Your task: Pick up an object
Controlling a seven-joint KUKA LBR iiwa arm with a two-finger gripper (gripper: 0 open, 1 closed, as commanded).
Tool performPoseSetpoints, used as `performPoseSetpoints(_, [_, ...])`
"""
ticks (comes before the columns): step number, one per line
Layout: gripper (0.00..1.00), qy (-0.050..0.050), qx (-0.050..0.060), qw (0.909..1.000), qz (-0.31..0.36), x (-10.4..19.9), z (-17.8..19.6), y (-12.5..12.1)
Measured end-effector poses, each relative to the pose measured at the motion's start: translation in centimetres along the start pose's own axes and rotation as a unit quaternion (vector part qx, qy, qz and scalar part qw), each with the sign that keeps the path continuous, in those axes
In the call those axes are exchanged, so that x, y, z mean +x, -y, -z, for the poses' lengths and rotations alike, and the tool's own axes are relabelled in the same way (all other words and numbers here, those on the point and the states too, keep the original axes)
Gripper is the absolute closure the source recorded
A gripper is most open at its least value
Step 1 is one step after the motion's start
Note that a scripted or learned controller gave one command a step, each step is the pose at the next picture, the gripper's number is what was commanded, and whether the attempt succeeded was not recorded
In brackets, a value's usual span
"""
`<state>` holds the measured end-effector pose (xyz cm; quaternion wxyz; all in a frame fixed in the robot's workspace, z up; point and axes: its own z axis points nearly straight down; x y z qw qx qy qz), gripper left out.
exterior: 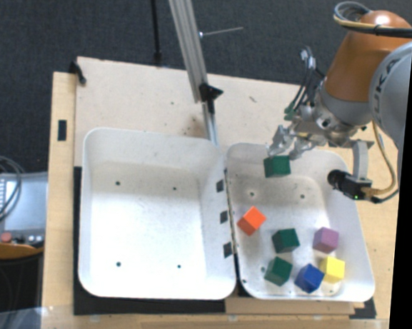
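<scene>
Green cube and claw: we see a green cube point(277, 166) directly under the gripper point(288, 147), its top edge between the fingertips, above the far end of the right bin point(361, 238).
Claw state: we read the metal fingers as clamped on that green cube, one at each side of its top.
Arm: we see the grey arm point(387, 61) with its orange band reaching in from the right, cables looping beside it.
Cube shape and finish: we find it a small block with flat matte faces and crisp edges, slightly tilted.
Right bin contents: we count an orange cube point(252, 220) near the inner wall, a dark green cube point(285, 240), a second dark green cube point(278, 270), a blue cube point(309, 277), a yellow cube point(333, 268) and a purple cube point(325, 239), clustered at the near end.
Bins: we see two shallow white trays with rounded corners and speckled floors; the left bin point(102, 208) sits just beside the right one.
Bench: we see a pale board surface point(140, 97), with a slanted aluminium rail point(191, 44) rising from between the bins.
</scene>
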<state>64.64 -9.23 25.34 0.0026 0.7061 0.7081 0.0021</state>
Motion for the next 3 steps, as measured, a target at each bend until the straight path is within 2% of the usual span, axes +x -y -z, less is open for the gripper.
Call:
performPoseSetpoints(1, [1.0,0.0,0.003,1.0,0.002,4.6,-0.4,-0.5])
performPoseSetpoints(2, [1.0,-0.001,0.003,1.0,0.002,10.4,0.0,-0.6])
performPoseSetpoints(3, [1.0,0.0,0.004,1.0,0.002,15.9,-1.2,-0.5])
